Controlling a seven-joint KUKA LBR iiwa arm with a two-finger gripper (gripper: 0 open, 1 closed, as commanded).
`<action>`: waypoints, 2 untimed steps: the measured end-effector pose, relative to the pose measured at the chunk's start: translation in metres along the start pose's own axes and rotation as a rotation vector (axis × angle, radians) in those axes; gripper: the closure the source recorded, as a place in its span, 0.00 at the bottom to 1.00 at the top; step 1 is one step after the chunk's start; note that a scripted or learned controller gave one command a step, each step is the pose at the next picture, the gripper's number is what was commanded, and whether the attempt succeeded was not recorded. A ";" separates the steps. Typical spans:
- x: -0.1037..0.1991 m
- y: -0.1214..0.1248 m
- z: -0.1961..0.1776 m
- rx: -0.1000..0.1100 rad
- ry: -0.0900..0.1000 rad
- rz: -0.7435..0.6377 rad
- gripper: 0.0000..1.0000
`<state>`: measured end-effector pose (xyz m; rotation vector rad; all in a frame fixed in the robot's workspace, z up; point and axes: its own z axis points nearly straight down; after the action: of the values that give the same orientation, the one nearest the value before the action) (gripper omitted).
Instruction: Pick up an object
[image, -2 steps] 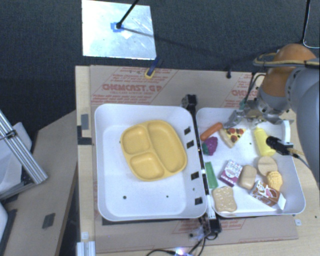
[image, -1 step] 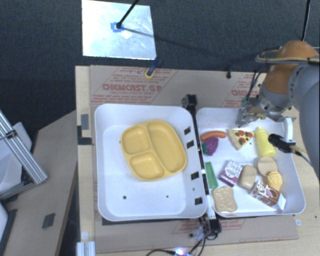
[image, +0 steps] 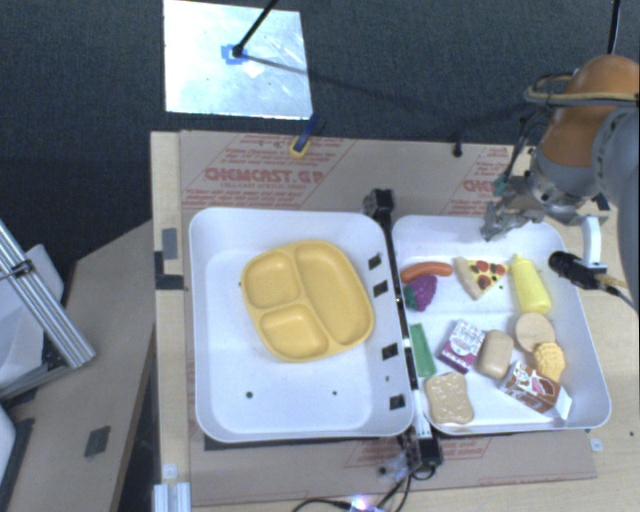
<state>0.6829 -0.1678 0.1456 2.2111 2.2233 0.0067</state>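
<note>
- The gripper (image: 497, 228) is hovering over the right bin's (image: 590, 385) far rim, up-right of the pizza slice (image: 480, 275); nothing is sitting between its fingers, and their spread is unreadable.
- Approach step seemingly underway; next, it needs descending onto the slice.

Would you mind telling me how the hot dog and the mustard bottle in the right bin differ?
The hot dog is orange-red and thin; the mustard bottle is yellow and thicker. The hot dog lies across the bin near the divider; the mustard bottle lies lengthwise nearer the far right side. Both lie flat in the right bin, untouched by the gripper.
</note>
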 end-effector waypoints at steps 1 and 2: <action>-0.008 0.003 -0.049 -0.001 -0.001 0.003 1.00; -0.008 0.005 -0.082 -0.001 0.000 0.000 1.00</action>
<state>0.6873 -0.1754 0.2279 2.2108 2.2228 0.0069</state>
